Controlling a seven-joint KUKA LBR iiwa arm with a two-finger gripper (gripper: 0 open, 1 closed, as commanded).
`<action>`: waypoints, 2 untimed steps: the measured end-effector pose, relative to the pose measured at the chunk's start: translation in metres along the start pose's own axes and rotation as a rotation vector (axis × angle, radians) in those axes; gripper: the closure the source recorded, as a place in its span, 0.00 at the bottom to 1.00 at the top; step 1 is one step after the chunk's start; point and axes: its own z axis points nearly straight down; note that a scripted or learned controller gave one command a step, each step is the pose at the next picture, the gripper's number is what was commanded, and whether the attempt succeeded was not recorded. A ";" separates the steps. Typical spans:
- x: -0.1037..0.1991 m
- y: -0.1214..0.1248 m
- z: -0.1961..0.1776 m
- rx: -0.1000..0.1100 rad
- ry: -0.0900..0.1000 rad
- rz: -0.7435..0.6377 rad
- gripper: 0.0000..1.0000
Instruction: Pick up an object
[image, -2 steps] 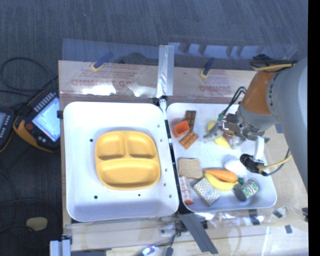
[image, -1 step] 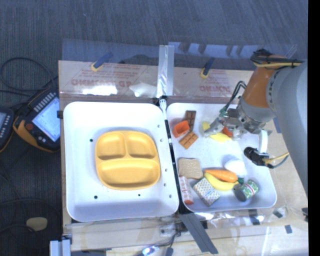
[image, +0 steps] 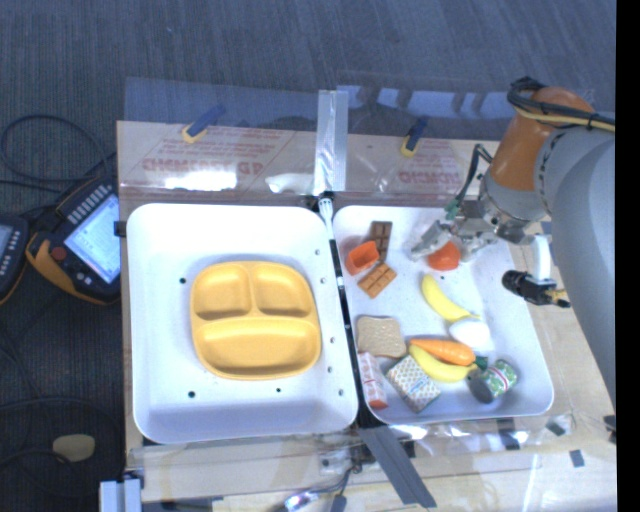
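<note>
Pincer (image: 447, 240) work is under way at the upper part of the right bin (image: 540, 395), with the tool low over a small red-orange round object (image: 445, 257), perhaps a tomato. Whether it is parted or closed on anything cannot be told from this slanted view, so no hold can be claimed.

That round object sits at about six o'clock of the tool, touching or just beneath it, and looks like the likeliest target. To do the step well, the arm (image: 525, 150) should centre over the round piece, descend squarely and close gently, since a smooth ball may squirt sideways.

At nine o'clock lie an orange cup-like piece (image: 360, 257), a brown chocolate-like block (image: 380, 236) and a waffle piece (image: 377, 280), near but apart from the target. Towards five o'clock rests a banana (image: 443, 298), and farther towards six a white egg (image: 471, 333), a carrot (image: 444, 350), a bread slice (image: 380, 337) and a small box (image: 413, 384). A can (image: 492, 380) lies by the near corner.

Well away at nine o'clock, the left bin (image: 160, 400) holds a yellow divided plate (image: 255, 318).
</note>
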 end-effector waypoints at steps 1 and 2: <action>-0.001 0.002 -0.010 -0.009 -0.011 -0.002 1.00; 0.044 0.002 -0.101 0.000 -0.003 0.185 1.00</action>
